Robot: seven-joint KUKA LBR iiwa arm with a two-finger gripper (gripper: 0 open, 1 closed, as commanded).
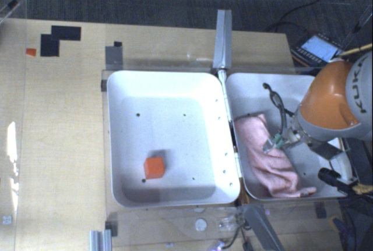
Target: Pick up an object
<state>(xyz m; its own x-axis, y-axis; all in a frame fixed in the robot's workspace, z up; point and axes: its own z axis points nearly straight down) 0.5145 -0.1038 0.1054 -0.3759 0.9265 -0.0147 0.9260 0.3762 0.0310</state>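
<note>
Reaching in from the right, the arm (335,101) hangs low over the right bin (250,89), and its pincer (275,144) sits right at the upper edge of the pink cloth (269,159). That placement suggests the cloth is the target, since it is the only thing lying in that bin and the nearest to the arm's side of the worktop (58,145). Whether the pincer is open, closed or gripping fabric cannot be told; the tip is small and blurs into the folds. The cloth looks soft and crumpled, bunched into a long heap from the bin's middle to its lower wall. An orange block (154,168) rests well apart in the left bin (163,84), near its lower left corner.
</note>
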